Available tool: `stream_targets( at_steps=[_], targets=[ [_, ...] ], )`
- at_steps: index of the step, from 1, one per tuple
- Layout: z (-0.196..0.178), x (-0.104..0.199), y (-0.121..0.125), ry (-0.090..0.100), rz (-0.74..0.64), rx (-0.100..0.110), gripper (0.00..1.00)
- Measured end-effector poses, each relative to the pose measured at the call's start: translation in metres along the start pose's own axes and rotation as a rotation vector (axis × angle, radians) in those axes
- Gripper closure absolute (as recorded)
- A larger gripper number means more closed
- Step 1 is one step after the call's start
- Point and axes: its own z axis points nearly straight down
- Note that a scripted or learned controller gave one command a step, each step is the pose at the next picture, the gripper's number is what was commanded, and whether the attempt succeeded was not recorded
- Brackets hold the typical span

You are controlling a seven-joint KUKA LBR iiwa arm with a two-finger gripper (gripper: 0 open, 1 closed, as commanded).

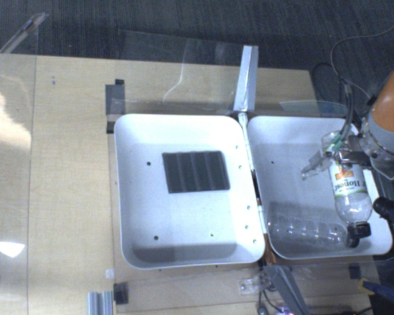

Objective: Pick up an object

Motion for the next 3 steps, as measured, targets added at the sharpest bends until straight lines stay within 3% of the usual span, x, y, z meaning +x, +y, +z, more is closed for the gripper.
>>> stream_targets(
  at_steps=[1,2,3],
  targets=[
    [0.037,-0.049,0.044,0.000,0.048,-0.001,0.00],
    [0.070,-0.069,0.092,-0.001,-0.056,-0.001,0.00],
    [0.174,-0.095,0.078,-0.002,-0.027,-0.007,0.00]
  ],
)
